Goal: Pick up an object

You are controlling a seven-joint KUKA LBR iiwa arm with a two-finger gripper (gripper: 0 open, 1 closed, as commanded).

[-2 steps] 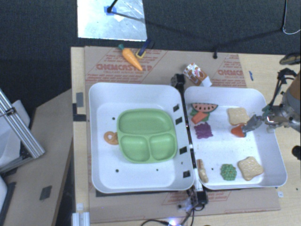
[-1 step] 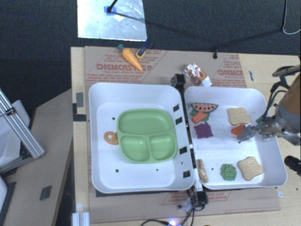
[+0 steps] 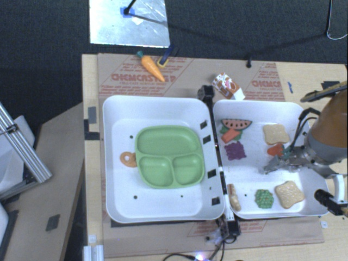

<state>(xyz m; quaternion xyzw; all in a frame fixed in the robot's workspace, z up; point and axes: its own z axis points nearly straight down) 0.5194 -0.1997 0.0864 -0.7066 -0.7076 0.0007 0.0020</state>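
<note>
**My Fingers Over the Red Toy Food**

I am the gripper [image 3: 273, 165] and I reach in from 3 o'clock, over the right bin [image 3: 255, 109]. My metal fingertips sit low in the bin, right by a small red toy food [image 3: 275, 149]. I cannot tell if my fingers are spread apart or squeezed together, and I cannot see anything between them.

Around me lie more toy foods. A slice of bread [image 3: 274, 133] is at 12 o'clock from the red toy, just beside it. A second slice of toast [image 3: 289, 193] is at 5 o'clock from me. A green clump [image 3: 264, 199] lies next to that toast. A purple bunch of grapes [image 3: 235, 151] is at 9 o'clock from me, with a watermelon slice [image 3: 236, 124] above it.

The left bin [image 3: 114, 162] holds a green plate [image 3: 169, 156] and a little orange ring [image 3: 128, 159]. A toy carrot [image 3: 151, 67] lies on the bench at 12 o'clock from that bin.
</note>
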